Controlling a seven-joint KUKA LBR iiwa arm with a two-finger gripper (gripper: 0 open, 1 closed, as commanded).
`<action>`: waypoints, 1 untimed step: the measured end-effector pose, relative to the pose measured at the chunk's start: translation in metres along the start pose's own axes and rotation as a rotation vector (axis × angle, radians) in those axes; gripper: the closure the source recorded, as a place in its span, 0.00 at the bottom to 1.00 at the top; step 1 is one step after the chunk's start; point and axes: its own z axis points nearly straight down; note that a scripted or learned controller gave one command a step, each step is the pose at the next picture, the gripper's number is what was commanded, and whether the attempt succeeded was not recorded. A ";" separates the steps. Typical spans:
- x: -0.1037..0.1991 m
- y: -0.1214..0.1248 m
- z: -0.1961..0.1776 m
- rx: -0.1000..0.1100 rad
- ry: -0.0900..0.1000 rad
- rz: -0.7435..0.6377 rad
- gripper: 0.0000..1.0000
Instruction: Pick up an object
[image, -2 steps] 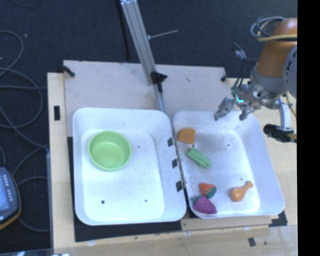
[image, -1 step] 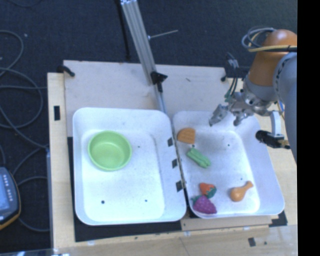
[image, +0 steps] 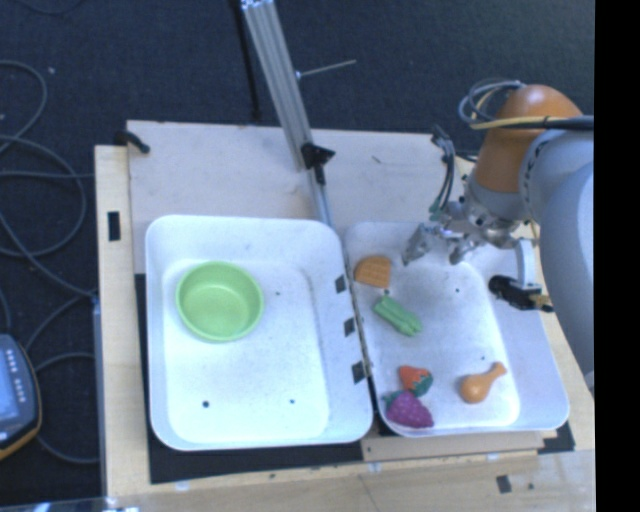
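While its fingers stand apart with nothing between them, the tool hangs over the right bin at its 12 o'clock edge. At the tool's 8 o'clock lies an orange piece, then a green vegetable; an orange drumstick sits toward 5 o'clock.

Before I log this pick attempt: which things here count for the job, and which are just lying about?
For the job: two-finger gripper; orange bread-like piece; green ridged vegetable; red strawberry-like toy; purple grape bunch; orange drumstick-shaped toy.
Lying about: green plastic bowl; grey metal pole.
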 end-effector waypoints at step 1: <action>-0.001 0.000 0.010 -0.003 -0.001 -0.001 0.00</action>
